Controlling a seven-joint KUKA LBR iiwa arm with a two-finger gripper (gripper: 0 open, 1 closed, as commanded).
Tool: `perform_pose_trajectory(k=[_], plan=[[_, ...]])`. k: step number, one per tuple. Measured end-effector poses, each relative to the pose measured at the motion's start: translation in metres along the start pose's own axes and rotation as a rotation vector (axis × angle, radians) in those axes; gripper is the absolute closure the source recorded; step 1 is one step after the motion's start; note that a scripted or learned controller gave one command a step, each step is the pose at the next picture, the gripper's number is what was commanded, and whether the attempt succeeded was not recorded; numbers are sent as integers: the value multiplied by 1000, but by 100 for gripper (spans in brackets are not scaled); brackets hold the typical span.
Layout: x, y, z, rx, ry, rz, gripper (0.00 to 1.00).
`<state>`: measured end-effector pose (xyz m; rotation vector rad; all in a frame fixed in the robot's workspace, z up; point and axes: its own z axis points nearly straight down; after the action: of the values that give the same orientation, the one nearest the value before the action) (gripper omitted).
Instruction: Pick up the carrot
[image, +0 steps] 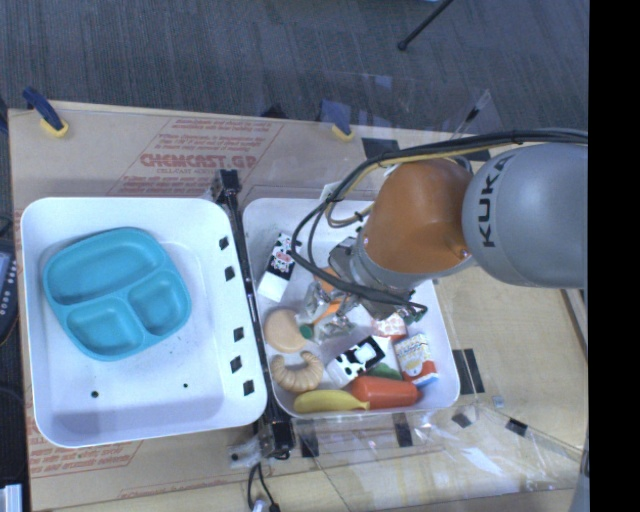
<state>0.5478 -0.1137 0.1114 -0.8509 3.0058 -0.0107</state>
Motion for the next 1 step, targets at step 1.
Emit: perform_pose_trajectory(k=[1], plan=[[-2, 0, -10, 2, -3, -5, 100]])
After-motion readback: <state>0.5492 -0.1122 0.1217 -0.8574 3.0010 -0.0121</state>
